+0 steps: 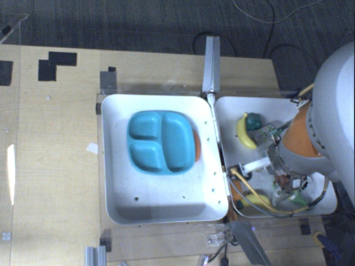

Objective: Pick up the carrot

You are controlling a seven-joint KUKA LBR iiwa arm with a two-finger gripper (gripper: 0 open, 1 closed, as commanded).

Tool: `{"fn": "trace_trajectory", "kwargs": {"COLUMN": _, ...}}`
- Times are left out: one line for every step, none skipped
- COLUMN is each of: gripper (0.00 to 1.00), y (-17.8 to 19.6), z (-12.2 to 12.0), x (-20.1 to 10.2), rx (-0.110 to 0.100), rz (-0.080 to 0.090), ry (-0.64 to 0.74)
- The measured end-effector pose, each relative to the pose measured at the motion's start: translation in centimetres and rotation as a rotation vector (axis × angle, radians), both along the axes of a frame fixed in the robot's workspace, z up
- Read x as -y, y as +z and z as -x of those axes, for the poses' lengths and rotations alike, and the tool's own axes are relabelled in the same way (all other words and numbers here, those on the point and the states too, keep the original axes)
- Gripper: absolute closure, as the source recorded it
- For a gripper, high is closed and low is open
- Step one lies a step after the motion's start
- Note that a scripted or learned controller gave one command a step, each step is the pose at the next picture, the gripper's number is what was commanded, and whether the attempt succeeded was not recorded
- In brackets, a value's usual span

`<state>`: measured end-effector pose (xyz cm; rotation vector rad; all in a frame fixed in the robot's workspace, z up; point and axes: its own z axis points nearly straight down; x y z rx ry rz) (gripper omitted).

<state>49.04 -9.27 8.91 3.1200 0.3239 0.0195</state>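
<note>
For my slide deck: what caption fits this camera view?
Arm reaches into the right bin beside a banana; a blue divided plate sits in the left bin.

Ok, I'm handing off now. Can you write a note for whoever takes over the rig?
The gripper is over the right bin; whether it is open or shut is unclear.
The carrot seems to be the orange sliver at the blue plate's right edge in the left bin, mostly hidden.
A banana and a green thing lie in the right bin.
Done: nothing.
Left: cross to the left bin, grasp the carrot, lift it.
</note>
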Motion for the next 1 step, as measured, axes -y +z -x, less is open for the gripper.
{"fn": "trace_trajectory", "kwargs": {"gripper": 0.0, "y": 0.53, "z": 0.26, "x": -0.96, "rx": -0.01, "rz": -0.005, "ry": 0.0}}
